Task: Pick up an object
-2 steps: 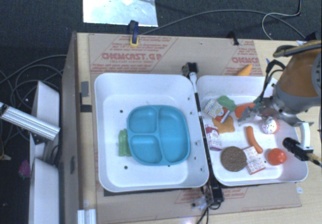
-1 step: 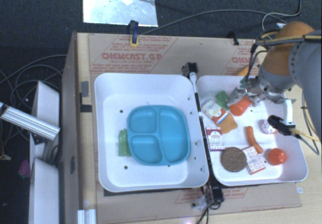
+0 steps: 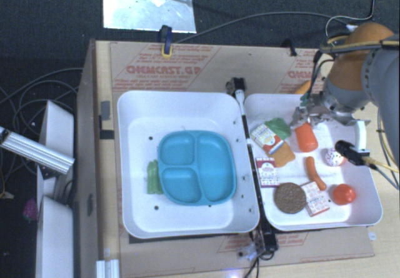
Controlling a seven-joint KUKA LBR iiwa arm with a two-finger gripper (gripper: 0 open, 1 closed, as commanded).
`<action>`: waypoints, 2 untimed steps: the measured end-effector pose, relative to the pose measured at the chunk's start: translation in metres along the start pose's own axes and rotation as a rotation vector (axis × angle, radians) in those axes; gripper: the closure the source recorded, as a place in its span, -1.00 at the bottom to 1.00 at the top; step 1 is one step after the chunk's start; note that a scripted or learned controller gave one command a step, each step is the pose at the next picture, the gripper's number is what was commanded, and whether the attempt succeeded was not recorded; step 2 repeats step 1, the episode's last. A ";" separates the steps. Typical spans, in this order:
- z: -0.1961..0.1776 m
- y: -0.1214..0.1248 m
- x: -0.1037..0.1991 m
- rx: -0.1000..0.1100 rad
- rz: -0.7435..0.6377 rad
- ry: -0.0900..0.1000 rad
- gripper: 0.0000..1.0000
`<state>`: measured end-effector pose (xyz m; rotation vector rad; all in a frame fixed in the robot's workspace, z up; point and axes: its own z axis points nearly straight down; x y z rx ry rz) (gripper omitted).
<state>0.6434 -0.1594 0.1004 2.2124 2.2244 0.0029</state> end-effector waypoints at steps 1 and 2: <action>-0.059 -0.008 0.065 0.000 0.000 0.002 1.00; -0.059 -0.008 0.065 0.000 0.000 0.002 1.00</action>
